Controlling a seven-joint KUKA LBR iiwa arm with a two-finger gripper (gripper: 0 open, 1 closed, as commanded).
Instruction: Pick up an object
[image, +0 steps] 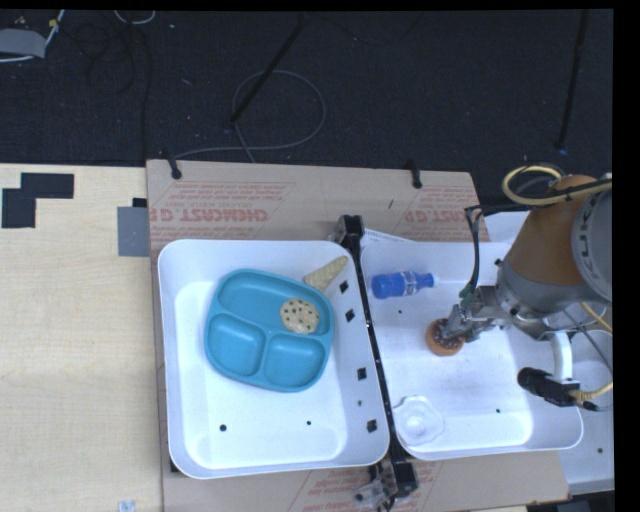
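Over the right bin (500, 425) my gripper (458, 327) hangs low, reaching in from the right edge, with the orange band of my wrist above it. Directly beneath the fingertips sits a small round object (444, 340), brownish with a paler orange rim, lying on the white floor of that bin near its middle. My fingers reach down to its upper right side, touching or nearly so, but whether they are spread or pinched together I cannot tell, since they blur into the object's dark top. It rests on the bin floor, not lifted.

Up and to the left of it, near the bin's far wall, a blue bottle (402, 284) lies on its side, its cap end pointing right. A clear plastic cup (417, 415), hard to make out against the white, sits at the bin's near left corner.

Across the black divider (362, 330), the left bin (200, 440) holds a blue divided plate (262, 335) with three compartments. A speckled cookie (299, 315) lies at the plate's upper right part, and a pale tan wedge (326, 272) lies just beyond the plate's rim, towards the bin's far right corner. Both bins sit on a sheet of cardboard (290, 205) printed with red lettering.
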